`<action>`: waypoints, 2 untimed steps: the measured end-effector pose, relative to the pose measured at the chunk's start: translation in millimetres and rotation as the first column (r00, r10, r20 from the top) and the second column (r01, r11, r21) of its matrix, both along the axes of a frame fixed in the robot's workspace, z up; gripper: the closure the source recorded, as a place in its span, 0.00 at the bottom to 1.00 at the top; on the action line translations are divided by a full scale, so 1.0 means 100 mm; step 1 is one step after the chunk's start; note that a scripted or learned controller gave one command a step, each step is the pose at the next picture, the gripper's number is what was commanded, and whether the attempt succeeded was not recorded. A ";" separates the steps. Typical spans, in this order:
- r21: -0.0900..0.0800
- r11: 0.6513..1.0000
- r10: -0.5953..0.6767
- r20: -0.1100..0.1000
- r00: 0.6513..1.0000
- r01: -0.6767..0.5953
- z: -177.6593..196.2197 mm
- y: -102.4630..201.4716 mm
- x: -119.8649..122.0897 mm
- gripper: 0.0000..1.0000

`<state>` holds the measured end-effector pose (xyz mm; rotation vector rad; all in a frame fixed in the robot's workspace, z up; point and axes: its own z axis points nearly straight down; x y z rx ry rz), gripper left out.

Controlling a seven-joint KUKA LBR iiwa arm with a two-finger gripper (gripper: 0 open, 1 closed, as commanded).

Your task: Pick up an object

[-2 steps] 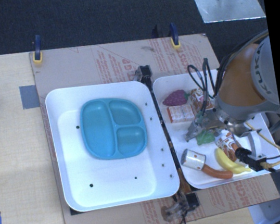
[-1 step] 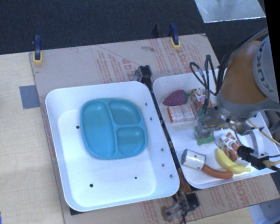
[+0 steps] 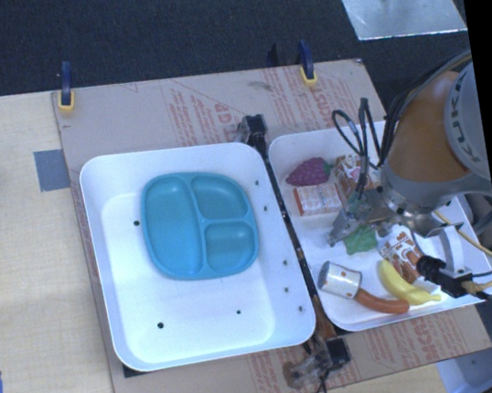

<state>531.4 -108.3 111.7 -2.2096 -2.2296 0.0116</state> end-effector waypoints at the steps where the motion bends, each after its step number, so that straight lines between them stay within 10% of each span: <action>1: 0.004 1.000 -0.004 0.005 1.000 0.004 -0.19 -0.23 0.94 0.00; 2: 0.003 1.000 -0.004 0.002 1.000 0.004 -0.20 -0.04 0.06 0.00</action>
